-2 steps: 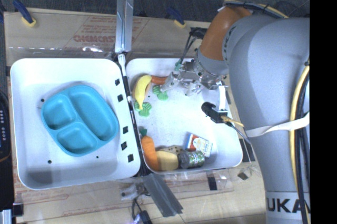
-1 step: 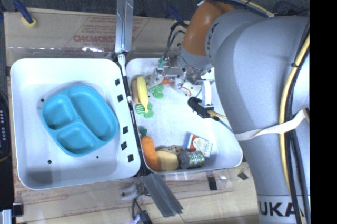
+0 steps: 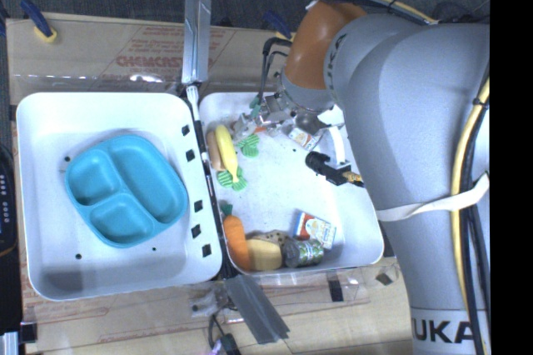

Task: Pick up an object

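Gripper: the gripper [image 3: 265, 113] is down in the top part of the right bin [image 3: 360, 216]. I cannot tell how it is set, because it is small and hard to see.
Arm: the big grey arm [image 3: 408, 120] comes in from the right and bends down over the bin. Its orange band [image 3: 315, 45] sits just above the gripper.
Banana: a yellow banana [image 3: 224, 147] lies just beside the gripper, to its left and a bit lower.
Green toys: a green bit [image 3: 248, 147] lies right under the gripper, next to the banana. One more green bit [image 3: 230, 177] lies lower down.
Far corner: a carrot [image 3: 236, 241], a tan lump [image 3: 265, 254], a little can [image 3: 305, 252] and a small box [image 3: 315, 228] lie well apart from the gripper, at the bottom of the bin.
Blue plate: a blue plate [image 3: 125, 188] with three parts lies in the left bin [image 3: 50, 262], far from the gripper.
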`<state>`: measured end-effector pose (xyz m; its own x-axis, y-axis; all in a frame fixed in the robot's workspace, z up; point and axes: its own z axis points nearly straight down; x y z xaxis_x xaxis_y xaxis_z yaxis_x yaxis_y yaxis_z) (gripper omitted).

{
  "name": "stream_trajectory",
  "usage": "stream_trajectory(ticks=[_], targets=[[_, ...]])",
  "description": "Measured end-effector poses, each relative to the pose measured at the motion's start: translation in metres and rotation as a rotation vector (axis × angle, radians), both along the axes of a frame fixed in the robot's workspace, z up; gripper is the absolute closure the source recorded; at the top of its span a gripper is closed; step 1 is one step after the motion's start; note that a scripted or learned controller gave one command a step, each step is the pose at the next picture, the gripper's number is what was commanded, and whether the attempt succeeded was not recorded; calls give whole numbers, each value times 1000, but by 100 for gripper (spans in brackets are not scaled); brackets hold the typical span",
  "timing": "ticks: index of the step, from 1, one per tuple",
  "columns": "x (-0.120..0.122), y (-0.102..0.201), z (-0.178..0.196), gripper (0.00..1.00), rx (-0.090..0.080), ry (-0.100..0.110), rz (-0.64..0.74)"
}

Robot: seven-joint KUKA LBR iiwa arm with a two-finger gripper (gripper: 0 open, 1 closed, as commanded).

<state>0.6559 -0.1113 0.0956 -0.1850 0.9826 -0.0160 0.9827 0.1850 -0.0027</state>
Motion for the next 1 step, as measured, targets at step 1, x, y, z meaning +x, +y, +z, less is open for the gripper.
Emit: stream_trajectory(ticks=[1], targets=[[1, 8, 10, 100, 11, -1, 11]])
